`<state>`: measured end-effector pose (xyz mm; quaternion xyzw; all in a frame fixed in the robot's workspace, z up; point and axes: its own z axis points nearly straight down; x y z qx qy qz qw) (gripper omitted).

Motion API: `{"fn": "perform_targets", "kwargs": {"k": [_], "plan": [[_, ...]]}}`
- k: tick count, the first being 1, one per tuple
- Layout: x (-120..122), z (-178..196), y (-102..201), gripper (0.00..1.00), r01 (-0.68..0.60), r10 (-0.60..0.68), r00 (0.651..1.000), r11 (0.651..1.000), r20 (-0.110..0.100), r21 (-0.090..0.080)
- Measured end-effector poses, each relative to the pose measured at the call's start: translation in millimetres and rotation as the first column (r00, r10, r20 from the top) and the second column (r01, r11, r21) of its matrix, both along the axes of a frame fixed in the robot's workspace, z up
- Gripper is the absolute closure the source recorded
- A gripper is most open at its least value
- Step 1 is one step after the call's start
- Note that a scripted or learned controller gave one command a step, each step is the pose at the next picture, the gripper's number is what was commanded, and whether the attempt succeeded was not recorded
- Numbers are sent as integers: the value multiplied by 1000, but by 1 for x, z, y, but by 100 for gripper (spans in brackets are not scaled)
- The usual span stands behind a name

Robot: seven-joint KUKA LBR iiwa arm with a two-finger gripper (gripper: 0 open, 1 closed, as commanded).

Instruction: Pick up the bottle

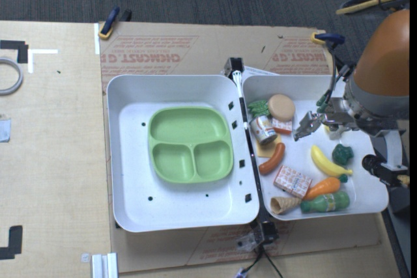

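Observation:
The bottle [324, 204] is green and lies on its side along the front edge of the right bin [371, 195], between a waffle cone [282, 206] and the bin's front right corner. An orange carrot [324, 187] lies just behind it, touching or nearly touching it. My gripper [305, 127] hangs over the middle of the right bin, well behind the bottle and apart from it, pointing down and to the left. Nothing shows in its grasp.
The right bin also holds a banana [328, 163], a dark green vegetable [342, 154], a red and white box [292, 180], a sausage [272, 157], a tin can [262, 129] and a bun [281, 107]. A green divided plate [191, 143] sits in the left bin [124, 159].

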<state>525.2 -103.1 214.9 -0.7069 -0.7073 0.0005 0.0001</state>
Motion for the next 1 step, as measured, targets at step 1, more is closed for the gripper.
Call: {"fn": "perform_targets", "kwargs": {"k": [1], "plan": [[0, 9, 0, 100, 1, -1, 1000, 1000, 0, -1]]}}
